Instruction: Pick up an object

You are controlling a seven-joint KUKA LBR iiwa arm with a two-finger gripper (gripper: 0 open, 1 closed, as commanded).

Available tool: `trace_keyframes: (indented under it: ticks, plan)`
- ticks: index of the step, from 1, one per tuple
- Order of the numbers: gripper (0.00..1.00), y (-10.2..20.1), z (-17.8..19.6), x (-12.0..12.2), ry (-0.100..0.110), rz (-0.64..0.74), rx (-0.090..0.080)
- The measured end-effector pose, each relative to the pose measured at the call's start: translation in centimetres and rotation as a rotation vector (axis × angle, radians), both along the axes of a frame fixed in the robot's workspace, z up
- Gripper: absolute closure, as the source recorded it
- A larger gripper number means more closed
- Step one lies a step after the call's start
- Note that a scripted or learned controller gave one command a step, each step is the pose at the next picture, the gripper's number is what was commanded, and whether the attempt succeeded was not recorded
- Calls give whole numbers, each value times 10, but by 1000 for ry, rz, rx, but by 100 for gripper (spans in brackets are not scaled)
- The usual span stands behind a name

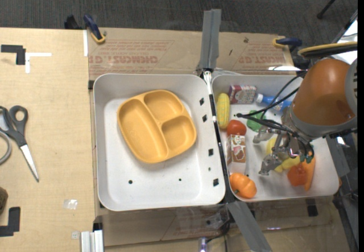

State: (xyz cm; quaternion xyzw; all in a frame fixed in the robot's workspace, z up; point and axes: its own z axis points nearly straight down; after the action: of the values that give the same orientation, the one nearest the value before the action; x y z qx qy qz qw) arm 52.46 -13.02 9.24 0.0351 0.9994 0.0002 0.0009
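Grabbing is just starting: the metal gripper (pixel 272 160) is hanging with fingers apart over small yellow toy food (pixel 289 158), needing to drop and squeeze.

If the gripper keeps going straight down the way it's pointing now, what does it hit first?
Most likely the yellow toy lying under the metal two-finger gripper in the right white bin, beside the orange carrot-like toy. Depth is hard to judge from this slanted view, so it could meet the bin floor instead.

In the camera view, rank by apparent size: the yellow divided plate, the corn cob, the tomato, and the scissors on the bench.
1. Yellow divided plate, clearly largest.
2. Scissors, partly cut off at the left edge.
3. Corn cob.
4. Tomato, smallest.
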Motion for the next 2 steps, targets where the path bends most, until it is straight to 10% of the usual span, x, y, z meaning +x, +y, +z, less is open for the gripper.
trace_keyframes:
  ticks: [1, 2]
  plan:
    - [0, -58, 2, 72, -4, 103, -3]
    - [0, -81, 1, 34, -3, 150, -1]
